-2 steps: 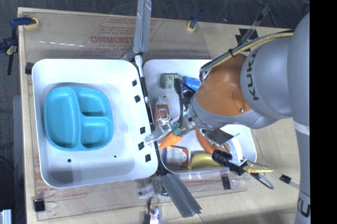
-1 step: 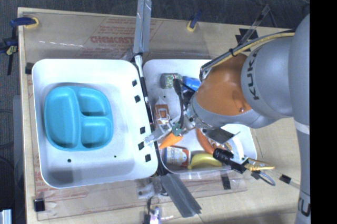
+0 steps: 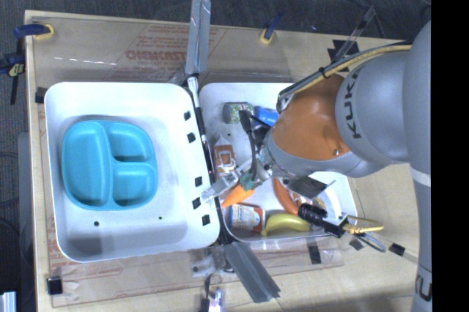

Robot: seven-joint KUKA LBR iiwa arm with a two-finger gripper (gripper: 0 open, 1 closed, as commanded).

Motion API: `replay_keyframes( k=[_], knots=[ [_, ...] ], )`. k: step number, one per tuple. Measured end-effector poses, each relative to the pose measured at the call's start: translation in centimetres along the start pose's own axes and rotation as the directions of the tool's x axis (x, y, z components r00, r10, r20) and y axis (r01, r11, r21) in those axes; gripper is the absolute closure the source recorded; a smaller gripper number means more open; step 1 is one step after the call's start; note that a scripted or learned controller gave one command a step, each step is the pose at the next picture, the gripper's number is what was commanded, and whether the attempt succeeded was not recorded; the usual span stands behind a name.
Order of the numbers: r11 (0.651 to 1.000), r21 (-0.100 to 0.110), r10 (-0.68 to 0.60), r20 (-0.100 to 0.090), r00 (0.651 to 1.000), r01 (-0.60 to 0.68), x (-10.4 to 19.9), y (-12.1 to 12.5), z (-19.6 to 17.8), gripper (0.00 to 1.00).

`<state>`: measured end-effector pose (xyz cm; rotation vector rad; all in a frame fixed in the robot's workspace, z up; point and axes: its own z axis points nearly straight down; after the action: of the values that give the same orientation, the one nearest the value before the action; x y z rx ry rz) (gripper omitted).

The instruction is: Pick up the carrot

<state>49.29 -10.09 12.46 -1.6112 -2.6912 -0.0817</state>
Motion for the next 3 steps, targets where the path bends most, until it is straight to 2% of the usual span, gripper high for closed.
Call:
replay_keyframes(
  k=[1,3],
  knots=[
    [0.999,-0.003,-0.054,0.004,0.999,0.054,0.01,0.14,-0.02,0.00],
    [0.997,-0.005,-0.079,0.004,0.997,0.079,0.00,0.21,-0.03,0.00]
  ],
)
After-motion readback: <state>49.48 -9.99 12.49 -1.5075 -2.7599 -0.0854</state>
